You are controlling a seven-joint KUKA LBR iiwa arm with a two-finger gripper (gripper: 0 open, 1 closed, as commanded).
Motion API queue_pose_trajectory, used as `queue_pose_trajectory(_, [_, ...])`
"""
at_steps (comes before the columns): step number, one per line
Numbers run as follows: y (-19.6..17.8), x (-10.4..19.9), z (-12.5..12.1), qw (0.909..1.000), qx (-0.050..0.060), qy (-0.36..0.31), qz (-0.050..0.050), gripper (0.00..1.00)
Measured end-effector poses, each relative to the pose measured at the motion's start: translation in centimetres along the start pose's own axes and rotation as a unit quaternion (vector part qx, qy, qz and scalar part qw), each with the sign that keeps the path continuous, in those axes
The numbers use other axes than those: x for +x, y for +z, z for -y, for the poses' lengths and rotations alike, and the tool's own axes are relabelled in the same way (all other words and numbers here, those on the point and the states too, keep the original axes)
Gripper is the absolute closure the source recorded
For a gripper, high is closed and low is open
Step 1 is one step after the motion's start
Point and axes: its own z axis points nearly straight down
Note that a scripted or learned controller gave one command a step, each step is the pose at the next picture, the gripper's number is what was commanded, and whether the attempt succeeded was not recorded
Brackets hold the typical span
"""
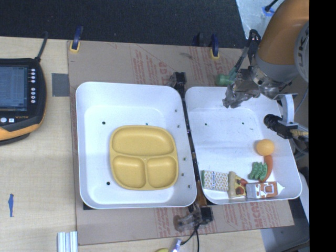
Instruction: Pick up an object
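Camera view: fixed overhead, slanted, both bins in frame.
Bench [31, 188]: pale wood, with a brown cardboard sheet [126, 56] under the bins.
Left bin [92, 101]: shallow, white; it holds a yellow divided plate [143, 157] lying flat, slightly toward 6 o'clock of the bin's centre, three compartments facing up.
Right bin [220, 140]: shallow, white, edge to edge with the left bin along a dark seam.
Objects for picking: all clustered at 4 to 5 o'clock in the right bin. An orange ball [264, 146] sits nearest the 3 o'clock wall; just below it a carrot-like orange piece [269, 165] touches a green leafy piece [257, 170]. Along the 6 o'clock wall lie a patterned packet [214, 180], a pizza-slice toy [236, 186] and a small red-and-white carton [264, 190], side by side.
Arm [283, 30]: grey with orange band, entering from 2 o'clock.
Gripper [231, 102]: pointing down over the 12 o'clock end of the right bin, well apart from the object cluster; nothing seen between its tips. Whether it is spread or closed cannot be told.
Handheld controller [18, 101]: black and orange, with screen, at 9 o'clock on the bench.
Clamps [76, 38]: blue, at the cardboard's 12 o'clock edge.
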Motion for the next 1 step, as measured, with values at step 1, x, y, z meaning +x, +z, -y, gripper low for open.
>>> queue_pose_trajectory(1, [0.00, 0.06, -0.01, 1.0000, 0.000, 0.000, 0.000, 0.00])
